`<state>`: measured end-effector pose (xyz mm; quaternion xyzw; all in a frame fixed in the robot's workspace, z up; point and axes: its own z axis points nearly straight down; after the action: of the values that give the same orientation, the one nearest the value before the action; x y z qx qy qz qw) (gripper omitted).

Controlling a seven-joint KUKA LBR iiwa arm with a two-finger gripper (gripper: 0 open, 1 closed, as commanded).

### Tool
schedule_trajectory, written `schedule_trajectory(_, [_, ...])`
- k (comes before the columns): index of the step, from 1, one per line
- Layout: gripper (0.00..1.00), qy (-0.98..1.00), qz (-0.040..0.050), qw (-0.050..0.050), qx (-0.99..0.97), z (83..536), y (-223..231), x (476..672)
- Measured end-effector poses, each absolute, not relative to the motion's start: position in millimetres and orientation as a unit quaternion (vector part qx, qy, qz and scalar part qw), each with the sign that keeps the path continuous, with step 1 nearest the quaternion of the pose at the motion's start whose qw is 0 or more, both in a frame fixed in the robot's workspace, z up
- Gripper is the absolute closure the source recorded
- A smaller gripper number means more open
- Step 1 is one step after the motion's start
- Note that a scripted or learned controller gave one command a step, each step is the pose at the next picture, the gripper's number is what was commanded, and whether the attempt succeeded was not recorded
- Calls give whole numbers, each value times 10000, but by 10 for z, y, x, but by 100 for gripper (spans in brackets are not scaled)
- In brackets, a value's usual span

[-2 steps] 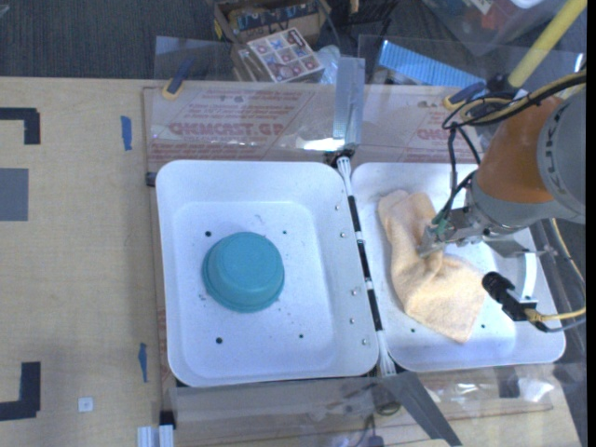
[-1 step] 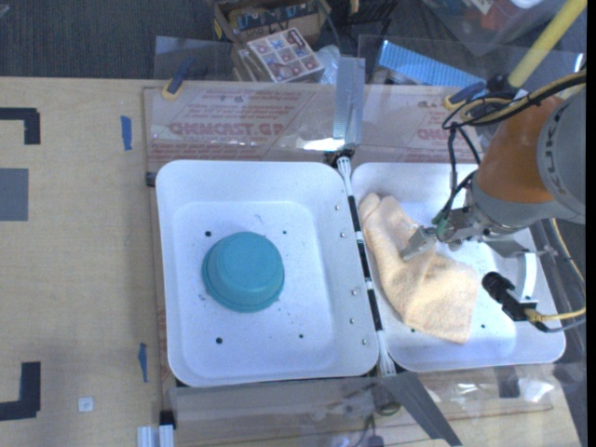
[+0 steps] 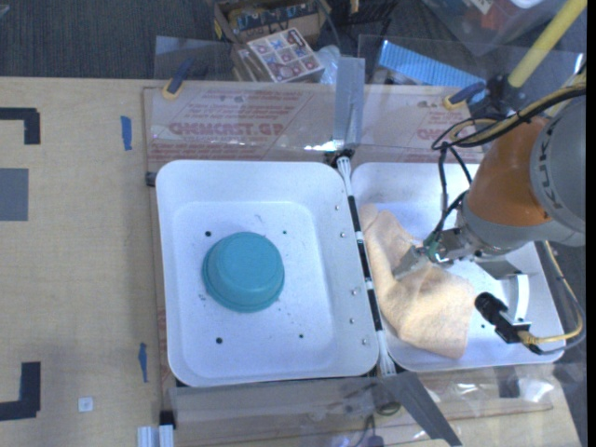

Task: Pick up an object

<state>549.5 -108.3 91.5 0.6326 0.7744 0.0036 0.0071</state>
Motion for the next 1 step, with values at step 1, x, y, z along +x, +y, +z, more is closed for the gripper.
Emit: schedule_trajectory(1, [0, 7668, 1, 7, 6419, 1847, -890, 5056])
